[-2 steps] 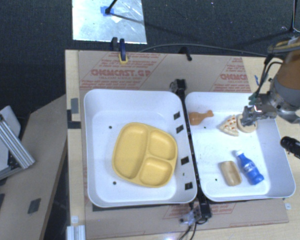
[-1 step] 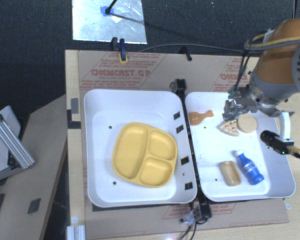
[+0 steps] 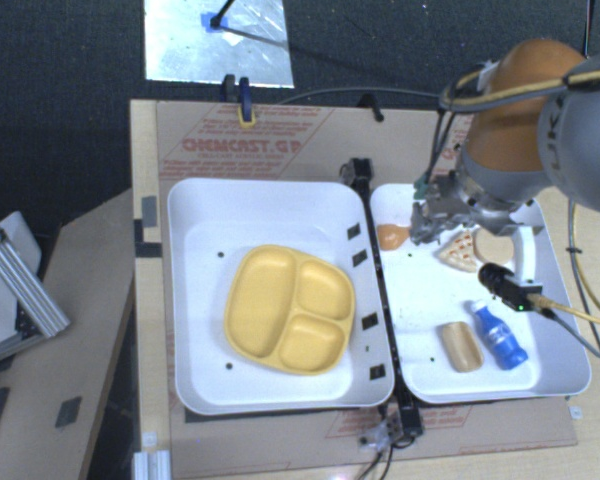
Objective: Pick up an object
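Your gripper (image 3: 432, 223) sits low over the upper-left corner of the right bin (image 3: 555, 368), with the orange-banded wrist (image 3: 515, 103) above it. The nearest candidate is the small orange-brown object (image 3: 391, 236), lying on the bin floor just beside the gripper, on its left as seen from the camera. The two are close; whether they touch cannot be determined. Whether the gripper is open or closed cannot be determined either, as the dark tip reads as one mass. Nothing is seen held.

The pizza slice (image 3: 461, 252) lies just to the other side, toward the camera. The tan bread roll (image 3: 460, 347) and blue bottle (image 3: 500, 336) lie well apart, at the near edge. In my judgement, a short leftward correction decides this grasp.
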